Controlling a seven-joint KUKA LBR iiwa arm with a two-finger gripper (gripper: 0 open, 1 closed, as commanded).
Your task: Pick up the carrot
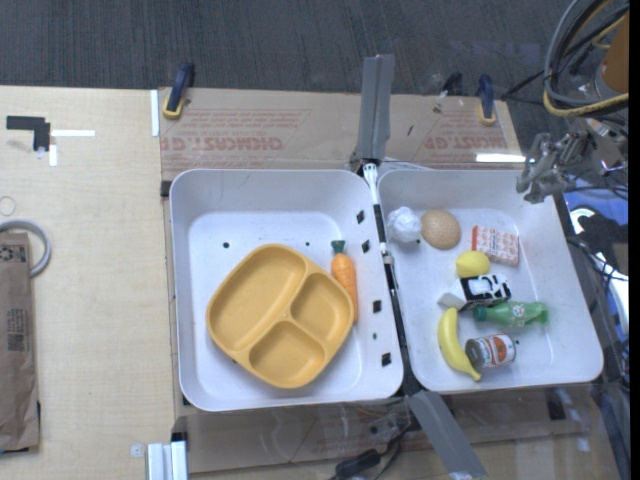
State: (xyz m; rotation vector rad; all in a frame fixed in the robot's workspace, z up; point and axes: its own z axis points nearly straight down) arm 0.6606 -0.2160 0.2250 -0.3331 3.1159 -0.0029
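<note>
Carrot in the left bin

A yellow divided plate [282,315] is seen in the left bin [190,268]. The carrot [344,272] lies touching its right edge. Farther off, the hand [541,171] is seen above the right bin's [585,358] far corner; its opening cannot be told.

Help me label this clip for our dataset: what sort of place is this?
Probably a robotics lab bench set up for pick-and-place trials. Two shallow white bins sit clamped over cardboard, holding toy-like food such as a carrot and a banana, with bundled cables at the right.
</note>
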